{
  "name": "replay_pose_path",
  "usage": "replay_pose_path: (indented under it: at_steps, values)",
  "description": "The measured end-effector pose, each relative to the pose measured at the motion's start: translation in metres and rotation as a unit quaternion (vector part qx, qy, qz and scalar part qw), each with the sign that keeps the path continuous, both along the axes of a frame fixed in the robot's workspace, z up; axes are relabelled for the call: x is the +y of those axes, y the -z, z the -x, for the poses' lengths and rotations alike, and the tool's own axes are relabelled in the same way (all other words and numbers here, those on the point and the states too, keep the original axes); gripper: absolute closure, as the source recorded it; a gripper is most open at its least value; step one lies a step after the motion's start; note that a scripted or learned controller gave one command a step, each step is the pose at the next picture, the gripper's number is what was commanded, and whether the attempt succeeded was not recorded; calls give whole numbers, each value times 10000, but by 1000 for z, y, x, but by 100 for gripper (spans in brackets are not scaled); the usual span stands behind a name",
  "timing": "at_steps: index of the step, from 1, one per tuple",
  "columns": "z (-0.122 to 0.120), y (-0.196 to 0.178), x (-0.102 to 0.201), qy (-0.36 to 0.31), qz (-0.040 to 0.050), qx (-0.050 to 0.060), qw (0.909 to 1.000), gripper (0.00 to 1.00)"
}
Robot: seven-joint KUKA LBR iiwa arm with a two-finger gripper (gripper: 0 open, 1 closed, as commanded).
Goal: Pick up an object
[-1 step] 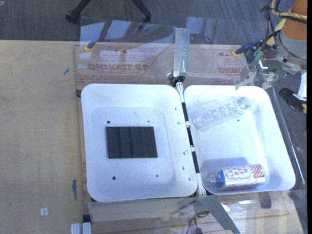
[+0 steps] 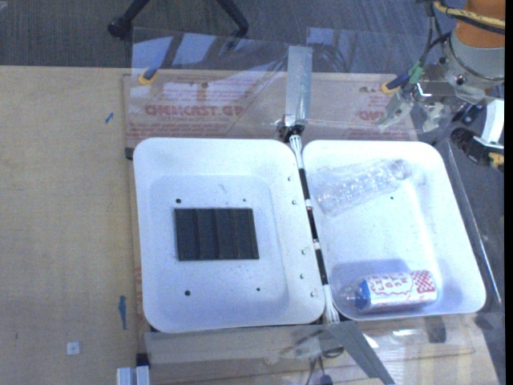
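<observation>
Left bin [image 2: 160, 167]: a dark ribbed rectangular pad [image 2: 216, 233] lies flat near its centre. Right bin [image 2: 461, 215]: a clear plastic bottle [image 2: 361, 186] lies on its side at the far end, tilted; a red-and-white patterned can with a blue end [image 2: 394, 289] lies on its side at the near end. Claw [image 2: 417, 95] hangs top right, over the bench beyond the right bin's far corner; can't tell its state.
</observation>
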State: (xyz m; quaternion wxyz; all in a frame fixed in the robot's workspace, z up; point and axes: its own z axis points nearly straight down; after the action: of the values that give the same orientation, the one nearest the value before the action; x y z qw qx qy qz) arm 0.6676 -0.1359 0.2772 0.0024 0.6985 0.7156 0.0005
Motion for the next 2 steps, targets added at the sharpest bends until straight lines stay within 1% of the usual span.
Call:
replay_pose_path:
  at_steps: [1,2]
  values:
    - [66,82,93,-107,-12,23,9999,0]
    - [126,12,36,841,-9,12,9965,0]
